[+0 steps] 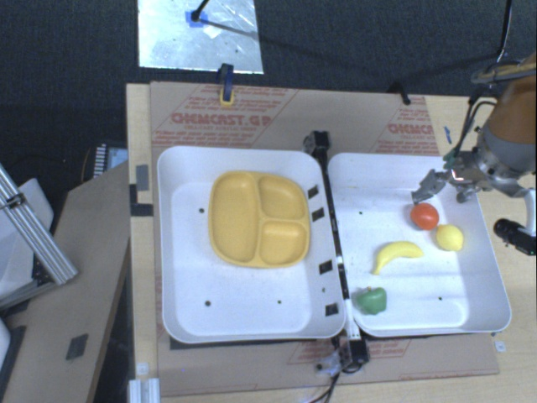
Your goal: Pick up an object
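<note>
In the right bin [482,309] lie a red tomato [425,217], a yellow lemon [450,238], a yellow banana [396,253] and a green pepper [370,300] at the near left corner. My gripper [441,194] hangs over the bin's far right part, just beyond the tomato. Its fingers are spread open, one fingertip [419,195] close above the tomato's far left side. Nothing sits between the fingers.
The left bin [180,300] holds a yellow divided plate [258,218]. A black divider [329,225] with clips runs between the two bins. The grey arm with its orange band [512,124] comes in from the right. Cardboard lies under both bins.
</note>
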Robot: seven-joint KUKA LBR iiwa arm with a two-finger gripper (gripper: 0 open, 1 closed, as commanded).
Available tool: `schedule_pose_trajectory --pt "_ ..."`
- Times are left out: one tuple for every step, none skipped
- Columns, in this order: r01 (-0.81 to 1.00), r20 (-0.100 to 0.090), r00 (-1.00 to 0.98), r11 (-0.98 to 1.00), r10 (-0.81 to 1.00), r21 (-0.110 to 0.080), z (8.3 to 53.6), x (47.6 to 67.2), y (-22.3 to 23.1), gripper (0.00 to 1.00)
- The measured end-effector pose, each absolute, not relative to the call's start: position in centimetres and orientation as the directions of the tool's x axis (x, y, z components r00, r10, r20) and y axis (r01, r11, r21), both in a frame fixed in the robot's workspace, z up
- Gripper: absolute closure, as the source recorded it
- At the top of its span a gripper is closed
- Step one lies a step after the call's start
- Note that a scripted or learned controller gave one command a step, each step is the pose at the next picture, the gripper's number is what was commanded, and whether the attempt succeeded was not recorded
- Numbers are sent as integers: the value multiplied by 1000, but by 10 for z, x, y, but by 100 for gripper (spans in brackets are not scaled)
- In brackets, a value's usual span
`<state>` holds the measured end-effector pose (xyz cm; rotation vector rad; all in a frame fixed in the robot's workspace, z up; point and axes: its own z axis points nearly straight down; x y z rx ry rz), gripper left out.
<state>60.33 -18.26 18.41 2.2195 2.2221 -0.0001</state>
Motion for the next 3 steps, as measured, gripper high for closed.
schedule_pose_trajectory --pt "1000 0 -1 1 1000 -1 138 597 -188 0" --pt "1000 0 -1 1 1000 -1 87 597 -187 0" --pt "1000 -1 0 0 1000 4 100 598 -188 100"
